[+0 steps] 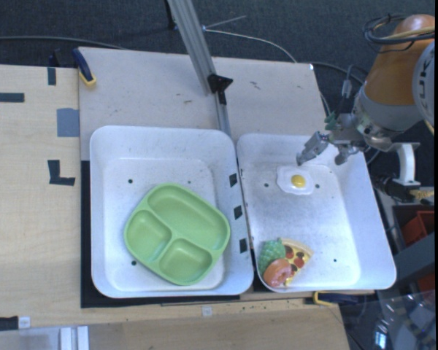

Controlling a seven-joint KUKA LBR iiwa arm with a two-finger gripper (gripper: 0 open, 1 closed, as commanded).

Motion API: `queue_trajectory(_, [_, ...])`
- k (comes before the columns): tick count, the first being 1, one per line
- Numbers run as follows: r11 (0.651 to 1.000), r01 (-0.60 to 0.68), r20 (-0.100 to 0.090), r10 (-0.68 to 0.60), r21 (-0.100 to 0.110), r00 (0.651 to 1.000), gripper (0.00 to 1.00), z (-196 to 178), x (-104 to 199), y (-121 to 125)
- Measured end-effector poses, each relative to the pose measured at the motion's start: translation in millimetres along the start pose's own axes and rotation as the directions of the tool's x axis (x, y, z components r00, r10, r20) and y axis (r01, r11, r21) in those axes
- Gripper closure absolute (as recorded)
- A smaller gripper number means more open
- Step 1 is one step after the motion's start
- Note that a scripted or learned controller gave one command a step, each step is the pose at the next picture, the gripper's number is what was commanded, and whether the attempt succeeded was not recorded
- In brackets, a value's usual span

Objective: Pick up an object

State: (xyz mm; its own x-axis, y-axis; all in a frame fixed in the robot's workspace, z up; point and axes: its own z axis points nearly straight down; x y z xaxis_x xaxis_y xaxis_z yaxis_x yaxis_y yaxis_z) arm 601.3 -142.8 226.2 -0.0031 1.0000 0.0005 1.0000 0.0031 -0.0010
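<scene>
Bench (pixel 29 195) top is pale wood at the left, with dark tape marks on it; a grey board (pixel 168 86) lies behind the bins, and dark carpet (pixel 95 9) runs along the top of the view with thin cables across it. A blue-and-yellow clamp (pixel 84 67) sits at the board's far-left corner. A metal rail (pixel 193 39) slants down from the top edge to the seam between the bins. Left bin (pixel 109 148): white, speckled, holding a green plate (pixel 177 233) with three compartments, lying flat toward the near right part of the bin. Right bin (pixel 365 246): white, speckled. Near its front-left corner lies a toy pizza slice (pixel 283 262), touching the bin's front rim; green at its left end, red and orange toward the right, long axis running from lower left to upper right. Toward the back of the same bin lies a toy fried egg (pixel 297 181), flat, yolk up, roughly round with no clear long axis. Gripper (pixel 325 152) hangs just above and right of the egg, over the bin's back edge, not touching it; its two fingers are spread apart with nothing between them. Arm (pixel 398 71), grey with an orange band, enters from the right edge. Clutter and cables sit off the bench's right side, too dim to tell apart.
</scene>
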Motion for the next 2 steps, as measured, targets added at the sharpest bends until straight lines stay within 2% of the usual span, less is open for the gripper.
queue_trajectory(1, [1.000,0.000,0.000,0.000,0.000,1.000,0.00,0,0,0])
queue_trajectory(2, [1.000,-0.001,0.001,0.001,0.005,1.000,0.00,45,0,5])
